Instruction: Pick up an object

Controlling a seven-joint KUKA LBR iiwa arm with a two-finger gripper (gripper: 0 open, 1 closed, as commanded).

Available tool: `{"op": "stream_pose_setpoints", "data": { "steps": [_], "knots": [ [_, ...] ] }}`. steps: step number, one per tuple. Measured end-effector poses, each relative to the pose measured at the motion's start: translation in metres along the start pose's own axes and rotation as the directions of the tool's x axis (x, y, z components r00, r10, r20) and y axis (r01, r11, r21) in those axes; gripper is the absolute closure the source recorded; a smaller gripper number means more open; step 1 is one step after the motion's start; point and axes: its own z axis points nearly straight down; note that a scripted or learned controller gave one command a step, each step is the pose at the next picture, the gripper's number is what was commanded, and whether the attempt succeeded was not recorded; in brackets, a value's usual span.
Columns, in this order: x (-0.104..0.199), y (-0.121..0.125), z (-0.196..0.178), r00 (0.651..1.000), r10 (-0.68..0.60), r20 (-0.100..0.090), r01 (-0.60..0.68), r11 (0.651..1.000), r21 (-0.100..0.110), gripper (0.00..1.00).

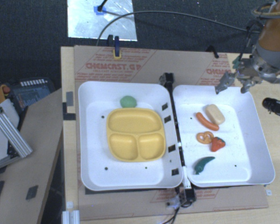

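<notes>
From my station I see the gripper (233, 84) hanging over the far rim of the right bin (256, 120), its two fingers spread apart with nothing between them, so nothing is picked up yet. The grey arm (270, 45) with its orange band comes in from the right and sits well above the bin floor, as far as I can judge from this slanted view. The candidates all lie in the right bin: a beige bread roll (214, 113) nearest the gripper, an orange sausage (207, 121) just beside it and apparently touching, a pretzel (205, 137) further toward the front, a red piece (218, 144) touching the pretzel (a strawberry or small pepper, I can't say which), and a dark green pepper (203, 164) lying apart near the front edge. The left bin (91, 125) holds a yellow divided tray (133, 134) with a green round thing (128, 101) just behind it; those are farther from the tool. By my reading, the task is at its very start: the approach, the descent, the closing and the lift all remain. The bread roll looks like the nearest target, though the sausage crowding it could get nudged or caught along with it; the green pepper, standing alone, would give cleaner room for the fingers.
</notes>
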Motion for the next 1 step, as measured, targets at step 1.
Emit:
{"op": "stream_pose_setpoints", "data": {
  "steps": [1],
  "knots": [
    [0.0003,0.002,-0.0072,1.0,-0.002,0.002,0.002,1.0,-0.012,0.0]
  ]
}}
